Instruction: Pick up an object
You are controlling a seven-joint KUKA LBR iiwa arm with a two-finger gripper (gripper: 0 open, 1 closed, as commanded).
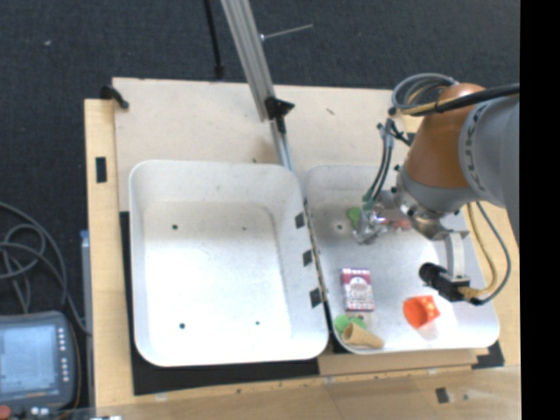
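I am down in the right bin (490, 326), my gripper (367, 226) at a small green object (355, 214) near its far side; I cannot tell my fingers' spread. Next I must close and lift. Nearer lie a red-and-white carton (357, 289), an orange cup (421, 311) and a cone (361, 334). The left bin (149, 191) sits alongside.

The gripper (367, 226) hangs low in the right bin (332, 191), touching a small green thing (354, 214). Nearer the front of that bin lie a red box (357, 289), an orange cup (421, 311) and a tan cone (363, 335).
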